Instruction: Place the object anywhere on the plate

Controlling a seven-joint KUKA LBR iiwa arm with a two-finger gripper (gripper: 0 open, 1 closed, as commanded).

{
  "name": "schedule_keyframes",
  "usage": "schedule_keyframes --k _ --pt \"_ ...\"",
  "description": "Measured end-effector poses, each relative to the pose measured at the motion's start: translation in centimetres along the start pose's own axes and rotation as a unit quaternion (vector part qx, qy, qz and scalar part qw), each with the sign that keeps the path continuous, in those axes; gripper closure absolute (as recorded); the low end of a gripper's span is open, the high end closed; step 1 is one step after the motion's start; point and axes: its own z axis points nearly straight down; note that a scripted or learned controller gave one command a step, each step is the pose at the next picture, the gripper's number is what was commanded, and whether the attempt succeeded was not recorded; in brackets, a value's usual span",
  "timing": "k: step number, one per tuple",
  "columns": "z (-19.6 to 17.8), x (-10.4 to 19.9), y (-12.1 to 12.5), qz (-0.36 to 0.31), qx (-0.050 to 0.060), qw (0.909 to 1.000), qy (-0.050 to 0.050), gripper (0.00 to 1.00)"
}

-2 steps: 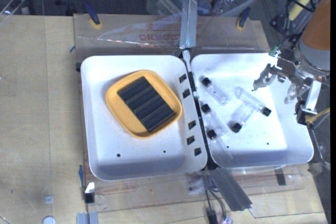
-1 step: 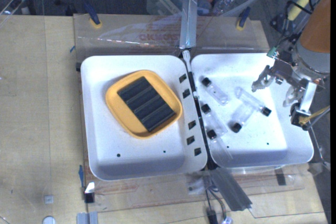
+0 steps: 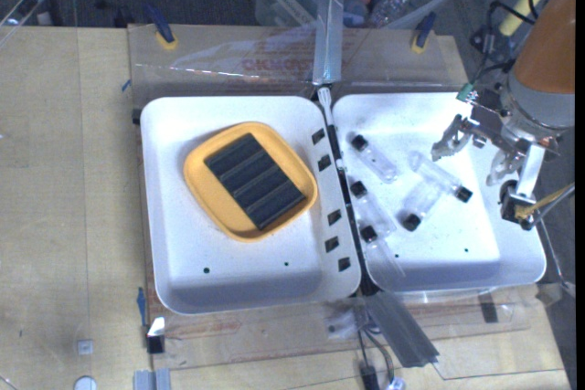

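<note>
A: Where is the grey two-finger gripper [image 3: 483, 158] seen?

B: It is seen over the right-hand shallow white plastic bin [image 3: 475, 256], near that bin's right wall, below the arm's orange band. The fingers are seen spread apart, and nothing is seen between them.

A: And the task's thing?

B: Several small clear plastic vials with black caps [image 3: 437, 180] lie scattered on the right bin's floor (about 5 black caps can be counted, though the clear bodies are hard to separate from the white floor). Which 1 is meant cannot be told. The round-cornered yellow plate [image 3: 203, 176] sits in the left-hand white bin [image 3: 174, 283], well apart from the gripper, and a black ribbed rectangular pad [image 3: 255, 181] lies on it.

A: What could be expected to go wrong?

B: A grasp could be missed, it is judged, because the vials look smooth, rounded and nearly transparent; a cylinder lying on its side may be rolled away or squeezed out by closing fingers. A neighbouring vial could be knocked. During the carry, the raised divider [image 3: 327, 187] between the 2 bins could be clipped. On release, a vial might roll off the ribbed pad and over the plate's low rim.
</note>
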Motion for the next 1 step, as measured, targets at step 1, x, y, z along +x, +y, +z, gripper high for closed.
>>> schedule_keyframes --k 1 --pt "0.05 -0.28 -0.18 0.015 0.001 0.9999 0.001 0.0"
